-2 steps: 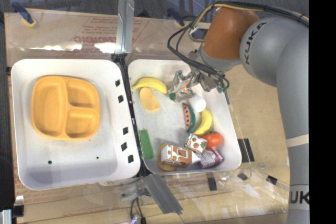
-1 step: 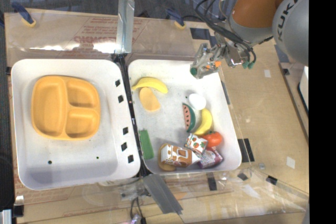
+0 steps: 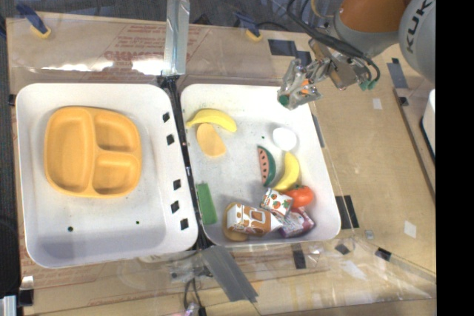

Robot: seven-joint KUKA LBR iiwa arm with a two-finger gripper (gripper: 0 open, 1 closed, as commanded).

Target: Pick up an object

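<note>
Trouble spot first: the gripper (image 3: 298, 92) hangs over the far right corner of the right bin (image 3: 244, 96), right by its rim, so I reckon a straight drop could clip the wall or close on nothing. Can't tell how far open the fingers are, and I see nothing between them.

Most pickable stuff is jammed into that bin's near right corner: carton (image 3: 246, 220), small box (image 3: 276, 201), tomato (image 3: 300, 196), purple pouch (image 3: 296, 223), all touching, so a grab there could drag neighbours. A melon slice (image 3: 266, 164) leans on a banana (image 3: 289, 170); a second banana (image 3: 211, 119) sits at the far left. The left bin (image 3: 29, 181) holds a yellow tray (image 3: 92, 151).
</note>
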